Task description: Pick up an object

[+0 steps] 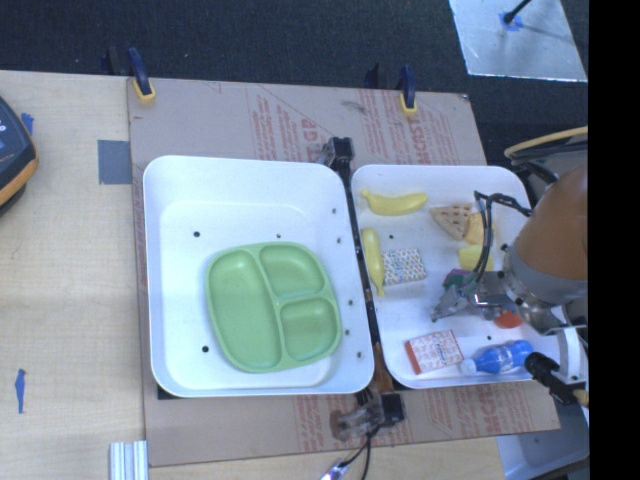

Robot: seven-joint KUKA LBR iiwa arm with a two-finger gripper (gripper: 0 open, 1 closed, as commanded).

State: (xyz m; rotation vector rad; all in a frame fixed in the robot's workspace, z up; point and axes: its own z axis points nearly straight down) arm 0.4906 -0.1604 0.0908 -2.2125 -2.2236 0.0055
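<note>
The right bin [372,363] holds a yellow banana [393,203], a second yellow fruit [372,258], a small patterned block [404,266], a pizza slice [455,220], a yellow piece [470,256], a red-and-white box [435,352], a blue bottle [500,358] and a small red item [508,318]. My gripper [455,296] reaches in from the right over the middle of this bin. It sits right of the patterned block, above the box and bottle. Nothing is visibly held in it. The arm hides the bin's right side.
The left bin [170,268] holds a green divided plate [272,306]. A black divider rail [356,258] runs between the bins. Clamps [140,76] pin the cardboard at the back edge. A dark device [12,153] lies at the far left of the bench.
</note>
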